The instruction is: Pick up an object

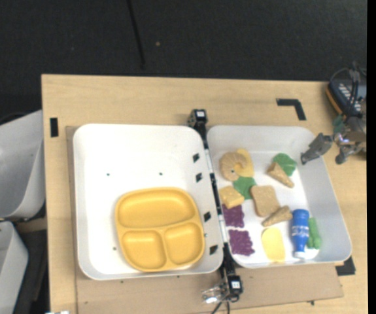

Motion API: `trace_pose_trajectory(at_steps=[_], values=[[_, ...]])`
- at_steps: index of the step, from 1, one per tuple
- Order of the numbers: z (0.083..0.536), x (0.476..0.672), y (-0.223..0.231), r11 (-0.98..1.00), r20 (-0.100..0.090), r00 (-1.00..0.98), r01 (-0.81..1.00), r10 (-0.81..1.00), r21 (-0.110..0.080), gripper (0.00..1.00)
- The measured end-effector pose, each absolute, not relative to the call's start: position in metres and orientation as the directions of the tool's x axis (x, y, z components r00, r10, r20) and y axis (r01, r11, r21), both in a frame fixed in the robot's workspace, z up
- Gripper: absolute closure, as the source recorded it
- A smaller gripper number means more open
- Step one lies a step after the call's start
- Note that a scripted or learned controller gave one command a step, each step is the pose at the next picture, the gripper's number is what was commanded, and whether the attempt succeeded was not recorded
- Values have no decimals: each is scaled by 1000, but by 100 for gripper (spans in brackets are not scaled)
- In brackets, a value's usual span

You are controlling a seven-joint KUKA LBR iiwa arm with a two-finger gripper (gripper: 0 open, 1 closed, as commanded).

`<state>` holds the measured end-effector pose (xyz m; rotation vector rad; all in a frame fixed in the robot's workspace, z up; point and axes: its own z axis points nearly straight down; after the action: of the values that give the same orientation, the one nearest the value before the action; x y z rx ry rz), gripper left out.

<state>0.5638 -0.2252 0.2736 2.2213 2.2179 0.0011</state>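
Toy food pieces, among them a blue plastic bottle, fill my right white bin; a yellow divided tray sits in the left bin. At three o'clock, the grey gripper: I cannot tell its state.

Arm mostly beyond the right edge

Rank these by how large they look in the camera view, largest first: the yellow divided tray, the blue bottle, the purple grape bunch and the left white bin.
1. left white bin
2. yellow divided tray
3. blue bottle and purple grape bunch: too alike to rank.
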Motion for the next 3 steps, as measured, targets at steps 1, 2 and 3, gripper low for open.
trace_pose_trajectory(at_steps=[1, 2, 3], values=[[284, 564, -226, 2, -3, -2, 1000, 1000, 4, 100], [140, 634, -227, 5, 0, -5, 1000, 1000, -5, 100], [161, 636, -230, 7, -5, -7, 1000, 1000, 5, 100]])
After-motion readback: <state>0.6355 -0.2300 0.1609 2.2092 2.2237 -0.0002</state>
